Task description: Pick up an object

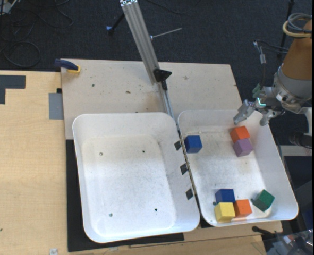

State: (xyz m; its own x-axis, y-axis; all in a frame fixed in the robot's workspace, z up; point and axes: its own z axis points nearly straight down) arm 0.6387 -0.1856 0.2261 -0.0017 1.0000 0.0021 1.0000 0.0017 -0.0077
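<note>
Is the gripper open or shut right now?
Open: the gripper has its two fingers spread apart above the right bin's far edge, with nothing between them; the orange block sits just below.

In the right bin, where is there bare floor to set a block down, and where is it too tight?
Bare floor runs through the middle of the right white bin, bordered by the lone blue cube, the purple cube and the near cluster. Crowded: the near wall, where a blue cube, yellow cube, orange cube and green cube bunch.
</note>
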